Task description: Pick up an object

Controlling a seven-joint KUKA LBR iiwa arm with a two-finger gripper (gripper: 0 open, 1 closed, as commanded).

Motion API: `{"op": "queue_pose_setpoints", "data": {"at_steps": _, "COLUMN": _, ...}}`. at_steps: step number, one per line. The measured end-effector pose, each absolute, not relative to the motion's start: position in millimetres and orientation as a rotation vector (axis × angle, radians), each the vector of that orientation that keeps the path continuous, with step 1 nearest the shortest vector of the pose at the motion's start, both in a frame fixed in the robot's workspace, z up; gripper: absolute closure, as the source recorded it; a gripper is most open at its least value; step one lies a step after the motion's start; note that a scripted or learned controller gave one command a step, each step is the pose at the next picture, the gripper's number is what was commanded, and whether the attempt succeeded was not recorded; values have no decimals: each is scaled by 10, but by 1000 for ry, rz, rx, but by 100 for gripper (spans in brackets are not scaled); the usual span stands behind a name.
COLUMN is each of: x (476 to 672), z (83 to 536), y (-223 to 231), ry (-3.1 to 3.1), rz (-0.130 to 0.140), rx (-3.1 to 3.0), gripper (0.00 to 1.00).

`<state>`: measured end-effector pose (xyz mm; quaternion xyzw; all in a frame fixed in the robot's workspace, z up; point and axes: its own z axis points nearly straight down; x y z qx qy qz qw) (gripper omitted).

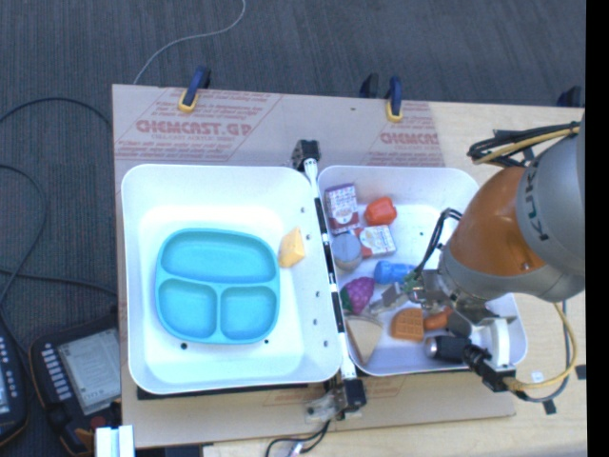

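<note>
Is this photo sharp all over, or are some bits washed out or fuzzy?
In the camera view, strong light washes out the left bin's white floor, though the blue tray stays crisp; the arm casts shade over the right bin, dimming the small items near the claw; the claw itself is dark and hard to make out.

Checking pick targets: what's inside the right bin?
The right bin holds small packets, a red piece, a blue piece, a purple piece and an orange waffle. The arm covers its right side, so anything beneath is hidden.
</note>
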<state>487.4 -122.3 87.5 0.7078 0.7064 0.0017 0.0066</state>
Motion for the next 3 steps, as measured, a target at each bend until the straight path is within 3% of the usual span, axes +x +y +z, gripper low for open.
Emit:
{"op": "queue_pose_setpoints", "data": {"at_steps": 1, "x": 4886, "z": 965, "y": -1212, "ry": 2213, "rz": 7, "rx": 2216, "gripper": 100}}
{"op": "queue_pose_setpoints", "data": {"at_steps": 2, "x": 4885, "z": 964, "y": -1211, "ry": 2214, "rz": 7, "rx": 2216, "gripper": 0}}
{"op": "queue_pose_setpoints", "data": {"at_steps": 3, "x": 4891, "z": 1045, "y": -1208, "ry": 2216, "rz": 6, "rx": 2216, "gripper": 100}}
